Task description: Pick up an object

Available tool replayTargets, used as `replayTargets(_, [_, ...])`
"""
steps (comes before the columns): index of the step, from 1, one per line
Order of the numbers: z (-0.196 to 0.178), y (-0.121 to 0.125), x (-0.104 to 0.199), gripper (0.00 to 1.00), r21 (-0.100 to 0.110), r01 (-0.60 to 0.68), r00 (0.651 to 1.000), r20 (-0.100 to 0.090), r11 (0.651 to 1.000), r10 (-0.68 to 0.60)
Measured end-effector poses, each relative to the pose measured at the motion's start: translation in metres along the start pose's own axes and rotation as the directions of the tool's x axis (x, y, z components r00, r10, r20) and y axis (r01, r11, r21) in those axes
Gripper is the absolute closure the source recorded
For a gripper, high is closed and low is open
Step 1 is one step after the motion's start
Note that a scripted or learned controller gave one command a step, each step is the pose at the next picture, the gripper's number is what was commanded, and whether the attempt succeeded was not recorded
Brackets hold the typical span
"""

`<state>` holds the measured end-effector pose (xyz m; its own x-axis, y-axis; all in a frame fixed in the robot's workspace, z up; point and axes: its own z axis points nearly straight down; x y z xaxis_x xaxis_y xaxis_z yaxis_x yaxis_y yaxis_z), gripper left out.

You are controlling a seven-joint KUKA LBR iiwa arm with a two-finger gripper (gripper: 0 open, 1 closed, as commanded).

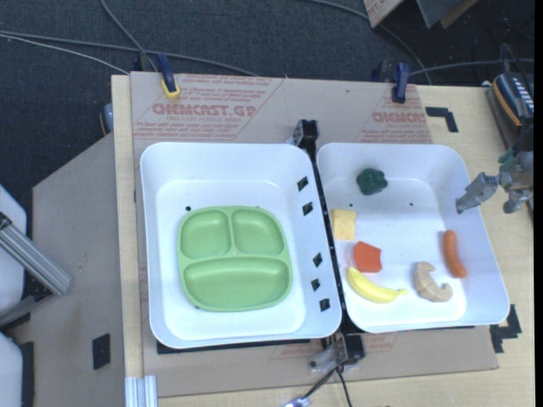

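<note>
1. Near edge of the right bin (475, 312): a yellow banana (373, 287) lies along the front wall, long axis running left to right with a slight curve. Just beside it to the right sits a tan croissant-shaped piece (433, 283), curled, apart from the banana.

2. One row back: an orange-red block (367, 257) rests just above the banana, close to it but whether touching cannot be told. A pale yellow cheese-like square (344, 225) lies behind that, against the bin's left wall.

3. Right side of the same bin: an orange sausage (455, 253) lies with its long axis running near to far, close to the right wall.

4. Far part of the right bin: a dark green broccoli-like piece (371, 181) stands alone, well apart from the rest.

5. Left bin (161, 176): holds a green divided tray (235, 257), three compartments, nothing seen in them.

6. Gripper (472, 198): at the right rim of the right bin, level with its far half, above the wall rather than among the objects. Nothing is seen between its fingers; how far they are spread cannot be told.

7. Governing relation, as judged: the sausage is the nearest candidate, lying just toward the near edge from the gripper. A grasp would want the fingers closing across its near-far axis. The wall beside it is the likely obstruction.
</note>
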<state>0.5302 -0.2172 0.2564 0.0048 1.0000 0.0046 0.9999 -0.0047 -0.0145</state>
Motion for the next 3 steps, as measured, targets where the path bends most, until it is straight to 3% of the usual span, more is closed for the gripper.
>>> replayTargets(1, [-0.007,0.002,0.001,0.00,-0.013,0.005,1.000,0.004,1.000,-0.005])
replayTargets(3, [0.097,0.005,0.006,0.00,-0.007,0.005,1.000,0.001,1.000,-0.005])
